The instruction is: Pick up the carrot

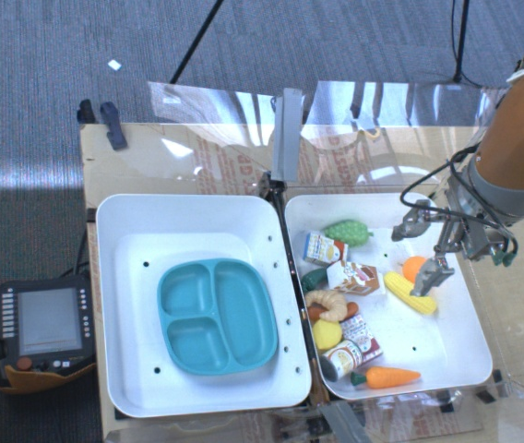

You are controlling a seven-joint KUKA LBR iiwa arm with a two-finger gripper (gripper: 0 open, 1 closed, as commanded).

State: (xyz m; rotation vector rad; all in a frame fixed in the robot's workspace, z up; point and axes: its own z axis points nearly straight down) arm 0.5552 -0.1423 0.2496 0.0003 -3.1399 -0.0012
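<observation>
Gripper (425, 247) hangs open over the right bin (470, 340), fingers spread above the corn (410, 294) and holding nothing — the carrot (388, 376) lies well below it by the near rim, looking like a light, stiff, slick toy — best pinched across its thick orange middle.

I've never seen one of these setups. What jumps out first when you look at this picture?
Probably the teal divided plate, sitting alone in the left bin. Next, the heap of bright toy food in the right bin, with the carrot at its near edge. Above the corn hangs the robot's gripper, its fingers spread and holding nothing.
</observation>
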